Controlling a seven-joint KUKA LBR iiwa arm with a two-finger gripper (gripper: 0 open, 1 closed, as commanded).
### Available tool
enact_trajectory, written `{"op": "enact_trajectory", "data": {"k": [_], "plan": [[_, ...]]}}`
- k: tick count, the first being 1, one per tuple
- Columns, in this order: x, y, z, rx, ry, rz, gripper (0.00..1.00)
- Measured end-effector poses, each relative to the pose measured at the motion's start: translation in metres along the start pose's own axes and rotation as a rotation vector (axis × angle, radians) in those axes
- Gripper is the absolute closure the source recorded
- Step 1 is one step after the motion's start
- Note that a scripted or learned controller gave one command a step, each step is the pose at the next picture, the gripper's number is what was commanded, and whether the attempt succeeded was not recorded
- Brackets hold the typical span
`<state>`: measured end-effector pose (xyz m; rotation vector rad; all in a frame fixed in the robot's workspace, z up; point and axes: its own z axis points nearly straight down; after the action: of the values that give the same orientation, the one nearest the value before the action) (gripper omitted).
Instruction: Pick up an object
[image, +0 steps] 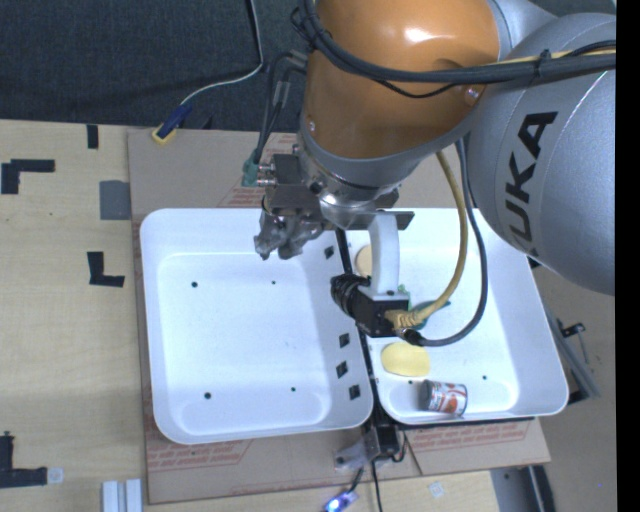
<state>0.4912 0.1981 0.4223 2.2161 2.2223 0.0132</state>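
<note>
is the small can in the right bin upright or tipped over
Tipped over: the can lies on its side, its long side resting on the floor of the right bin, near the front wall.

Smooth glossy white plastic bins (240, 340), shiny orange band (400, 60), matt brown cardboard (190, 170), metallic can (443, 398)

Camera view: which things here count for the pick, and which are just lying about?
For the job:
- hand, over the far end of the left bin
- yellow lump in the right bin
- small can, near it in the same bin

Lying about:
- cardboard sheet under the bins
- blue-and-yellow plug beyond it
- black tape marks on the bench
</note>
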Motion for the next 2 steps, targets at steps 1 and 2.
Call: {"op": "enact_trajectory", "data": {"k": [1,2], "plan": [[0.037,0.035,-0.034,0.004,-0.002,-0.001,1.0],[0.036,0.061,-0.116,0.001,-0.001,0.0,1.0]]}}
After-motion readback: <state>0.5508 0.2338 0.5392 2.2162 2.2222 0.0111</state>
